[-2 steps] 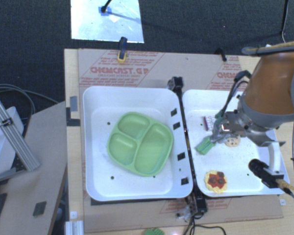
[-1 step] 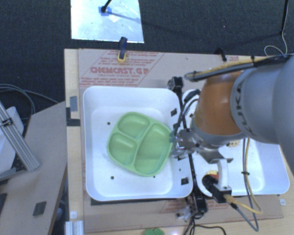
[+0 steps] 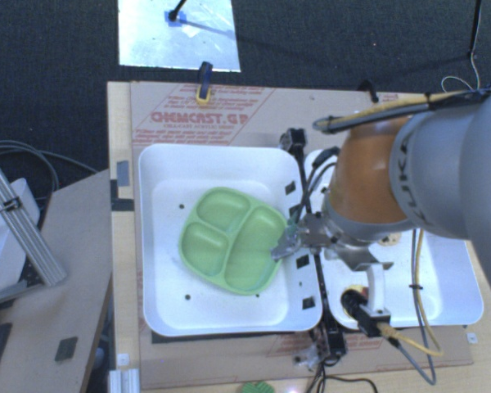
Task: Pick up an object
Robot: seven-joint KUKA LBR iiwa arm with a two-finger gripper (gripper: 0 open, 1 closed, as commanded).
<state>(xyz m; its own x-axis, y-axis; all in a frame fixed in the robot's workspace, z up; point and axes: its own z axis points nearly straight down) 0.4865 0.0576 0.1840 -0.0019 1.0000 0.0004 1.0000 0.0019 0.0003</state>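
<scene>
A light green divided plate (image 3: pixel 231 240) with three compartments lies in the left white bin (image 3: pixel 168 178), towards its right side. My gripper (image 3: pixel 286 245) is low at the plate's right edge, by the wall between the two bins, and it touches or nearly touches the plate's rim. The grey arm with its orange band (image 3: pixel 368 182) reaches in from the right and hides much of the right bin (image 3: pixel 454 289).
Both bins rest on a brown cardboard sheet (image 3: pixel 229 113) held by a yellow clamp (image 3: pixel 203 95) at the back. Cables hang near the front edge. A wooden side table (image 3: pixel 65 244) stands to the left.
</scene>
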